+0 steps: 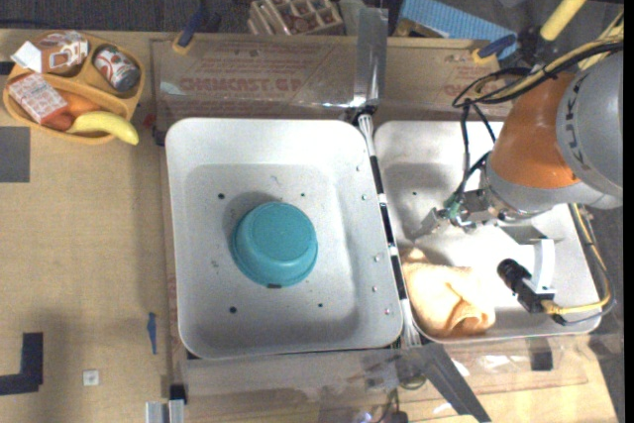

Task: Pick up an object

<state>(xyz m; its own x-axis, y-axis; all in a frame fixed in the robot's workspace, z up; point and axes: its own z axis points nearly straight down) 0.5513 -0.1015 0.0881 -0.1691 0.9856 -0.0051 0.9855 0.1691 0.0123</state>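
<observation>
— Where was everything?
— A teal bowl [276, 243] sat mid left bin [198, 154]; a tan cloth [446, 297] lay at the right bin's [416, 149] near-left corner.
— And the gripper [436, 218]?
— Above that cloth; its grip couldn't be judged.

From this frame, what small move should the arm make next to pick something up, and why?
Probably shift the gripper toward the near edge of the right bin and lower it onto the tan cloth. The cloth is the nearest object, bunched in that bin's near left corner just below the gripper, while the teal bowl sits upside down in the left bin, farther off and harder to pinch.
</observation>
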